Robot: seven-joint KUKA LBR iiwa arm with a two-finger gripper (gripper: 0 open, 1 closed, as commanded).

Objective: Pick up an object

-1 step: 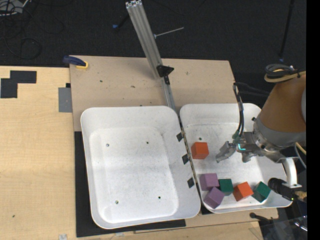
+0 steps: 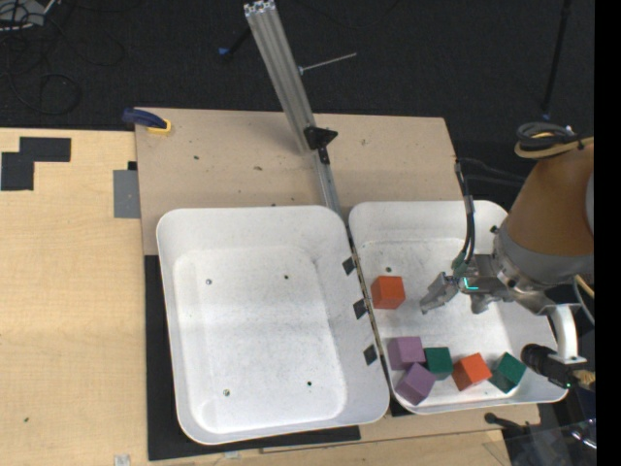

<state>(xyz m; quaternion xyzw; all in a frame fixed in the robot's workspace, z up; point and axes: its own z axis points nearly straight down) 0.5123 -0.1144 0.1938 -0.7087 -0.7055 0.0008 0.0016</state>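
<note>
The right bin (image 2: pixel 427 229) holds several small blocks. An orange cube (image 2: pixel 388 291) lies near its left wall. Along the front sit two purple blocks (image 2: pixel 406 350) (image 2: pixel 415 383), a dark green cube (image 2: pixel 439 360), a second orange cube (image 2: pixel 472 370) and a green block (image 2: pixel 506 372). My gripper (image 2: pixel 458 301) hangs over the middle of this bin, right of the first orange cube and above the front row. Its fingers (image 2: pixel 433 299) are spread apart with only white bin floor between them, so it is open and holds nothing.
The left bin (image 2: pixel 194 231) adjoins the right one, with black clips (image 2: pixel 357 309) along the shared wall. A slanted aluminium bar (image 2: pixel 286 76) rises from behind the bins. A blue clamp (image 2: pixel 146 118) lies at the board's far left corner. Cables (image 2: pixel 543 139) hang by the arm.
</note>
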